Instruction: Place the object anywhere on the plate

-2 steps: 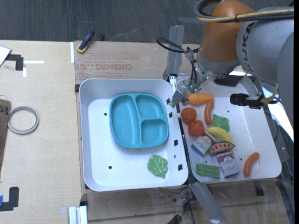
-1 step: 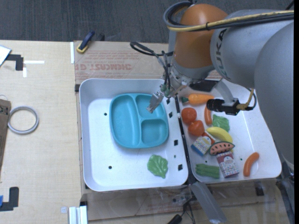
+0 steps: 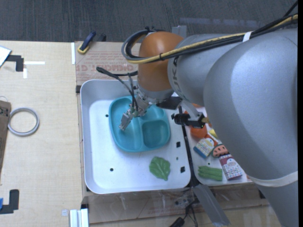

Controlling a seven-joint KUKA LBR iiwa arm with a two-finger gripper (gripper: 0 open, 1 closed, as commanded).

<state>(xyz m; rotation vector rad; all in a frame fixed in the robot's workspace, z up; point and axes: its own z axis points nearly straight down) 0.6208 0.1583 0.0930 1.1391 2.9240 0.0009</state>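
Gripper [image 3: 127, 121] hangs over the blue divided plate [image 3: 156, 137], above its left compartment, inside the left white bin [image 3: 94, 174]. Can't tell whether the claw is spread or pressed together: too small and blurred at this slant, and nothing readable is pinched between its tips.

Likeliest task object, my guess: the green leaf-shaped piece [image 3: 160, 167], flat on the bin floor, just near of the plate's near rim and apart from it. Not on the plate.

Key relation: the leaf lies near and right of the claw, across the plate's near rim. Its long axis runs roughly far-left to near-right, so a grasp across the short width means fingers aligned about perpendicular to that.

Right bin [image 3: 189, 148] holds other small items: green pod-like piece [image 3: 210, 173], orange piece [image 3: 199, 130], small packets [image 3: 204, 146]. All further right, partly under the arm [image 3: 246, 93]. Any of these could be the target instead; the view doesn't settle it.

Judgement: if the leaf is the target, the pick is not yet done; the claw sits at the drop site, not the pick site.
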